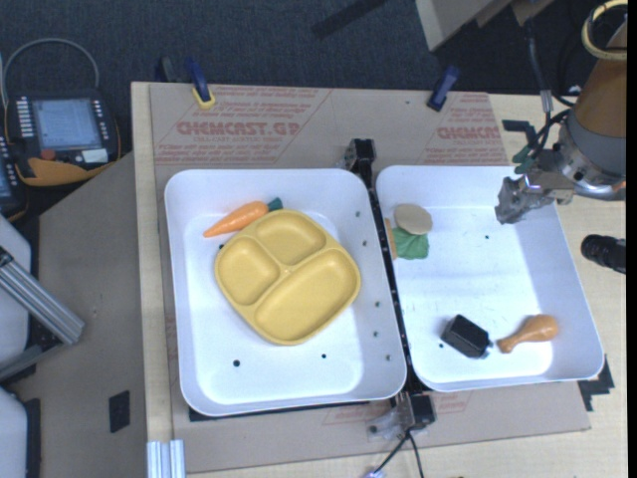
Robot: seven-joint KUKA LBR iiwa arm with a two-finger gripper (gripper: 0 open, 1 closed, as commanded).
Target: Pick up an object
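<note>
In the right bin lie a black block near the front, a tan chicken drumstick to its right, and a beige round piece on a green piece at the left wall. My gripper hovers over the bin's back right part, above bare floor, with nothing seen between its fingers. In the left bin a yellow divided plate sits in the middle, and an orange carrot lies just behind it.
The bins stand side by side on a cardboard sheet, split by a black divider. Blue clamps hold the sheet's back edge. A pendant with a screen rests off the bench at the left.
</note>
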